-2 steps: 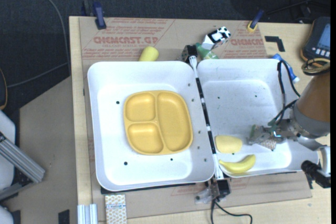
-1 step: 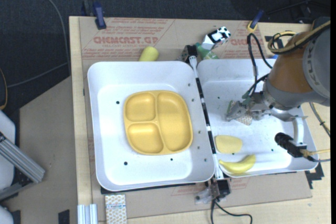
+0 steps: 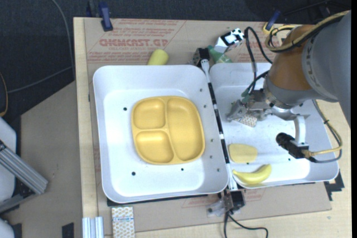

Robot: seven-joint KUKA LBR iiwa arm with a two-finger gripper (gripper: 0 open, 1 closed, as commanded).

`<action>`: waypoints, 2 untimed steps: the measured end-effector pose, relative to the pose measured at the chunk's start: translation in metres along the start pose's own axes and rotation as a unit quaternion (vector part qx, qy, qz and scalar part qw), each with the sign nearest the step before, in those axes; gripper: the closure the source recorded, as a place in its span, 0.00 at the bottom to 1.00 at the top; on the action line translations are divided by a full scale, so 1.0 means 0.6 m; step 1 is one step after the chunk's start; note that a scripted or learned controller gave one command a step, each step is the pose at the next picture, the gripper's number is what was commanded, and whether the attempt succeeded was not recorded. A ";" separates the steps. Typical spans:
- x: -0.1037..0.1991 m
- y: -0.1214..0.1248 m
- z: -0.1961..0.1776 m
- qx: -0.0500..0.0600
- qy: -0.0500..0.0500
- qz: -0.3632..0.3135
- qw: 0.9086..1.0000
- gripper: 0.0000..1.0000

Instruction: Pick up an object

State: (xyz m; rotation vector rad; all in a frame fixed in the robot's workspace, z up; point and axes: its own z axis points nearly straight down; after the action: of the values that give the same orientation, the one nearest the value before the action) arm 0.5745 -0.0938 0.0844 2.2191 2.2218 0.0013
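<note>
Down in the right bin [image 3: 312, 173], the tool [image 3: 243, 113] sits low over the white floor near the bin's left wall; whether it is wide or narrow I cannot tell. Toward the near edge of that bin lie a pale yellow flat piece [image 3: 243, 153] and, just beside it, a banana [image 3: 252, 175]. A yellow divided plate [image 3: 167, 130] rests in the left bin [image 3: 111, 120]. On the desk [image 3: 83, 53] behind the bins lies a small yellow object [image 3: 158, 57].

left bin [image 3: 111, 136]: yellow divided plate [image 3: 167, 130] | bench [image 3: 134, 36]: yellow cylinder [image 3: 158, 57], blue clamp [image 3: 104, 16]
</note>
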 end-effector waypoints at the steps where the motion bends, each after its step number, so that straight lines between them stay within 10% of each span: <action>1: -0.065 0.032 0.000 0.000 -0.001 0.001 1.000 0.00; 2: -0.064 0.033 -0.017 -0.001 -0.001 0.000 1.000 1.00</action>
State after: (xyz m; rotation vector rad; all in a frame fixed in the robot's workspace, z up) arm 0.5944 -0.1321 0.0946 2.2180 2.2196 0.0008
